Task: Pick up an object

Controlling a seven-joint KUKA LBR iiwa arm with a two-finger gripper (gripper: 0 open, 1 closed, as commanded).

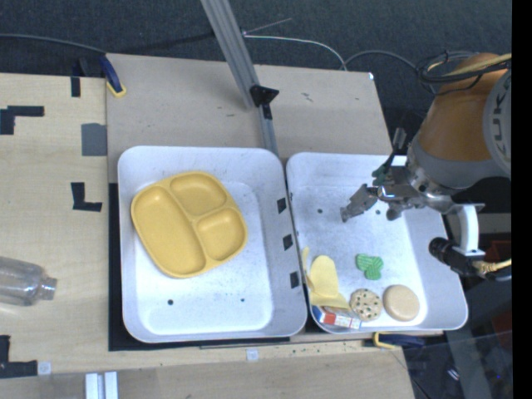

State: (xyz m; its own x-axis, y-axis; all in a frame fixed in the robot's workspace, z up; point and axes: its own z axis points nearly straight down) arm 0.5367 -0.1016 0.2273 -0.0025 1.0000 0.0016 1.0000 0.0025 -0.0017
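Note:
The right bin (pixel 332 173) holds several small items along its near edge: a green piece (pixel 370 264), a chocolate-chip cookie (pixel 364 303), a tan round piece (pixel 402 302), a yellow soft piece (pixel 324 279) and a red and white packet (pixel 337 317). My gripper (pixel 370 213) hovers over the bare middle of this bin, behind the green piece and apart from it. Its two fingers (pixel 349 213) are spread open with nothing between them.
In the left bin (pixel 141 306) a yellow divided plate (pixel 189 221) lies at the upper left. A metal pole (pixel 237 48) slants in from the top to the bins' far edge. A clear bottle (pixel 21 279) lies on the bench at far left.

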